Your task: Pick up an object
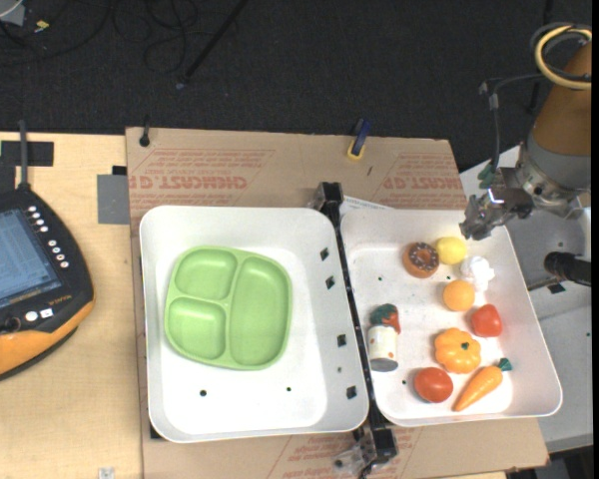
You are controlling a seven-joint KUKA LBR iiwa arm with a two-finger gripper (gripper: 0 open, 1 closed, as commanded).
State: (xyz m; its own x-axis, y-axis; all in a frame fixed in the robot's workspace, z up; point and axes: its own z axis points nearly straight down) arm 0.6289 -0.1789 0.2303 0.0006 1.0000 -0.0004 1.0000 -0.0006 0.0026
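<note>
The right bin holds several toy foods: a brown donut, a yellow lemon, a small white piece, an orange, a red pepper, an orange pumpkin, a tomato and a carrot. A small can with a green and red top lies near the bin's left wall. My gripper hangs over the bin's far right corner, above and to the right of the lemon, apart from all the objects.
The left bin holds a green divided plate. A black divider runs between the bins. A teach pendant lies at the far left of the bench. A blue-and-yellow clamp sits on the cardboard's far edge.
</note>
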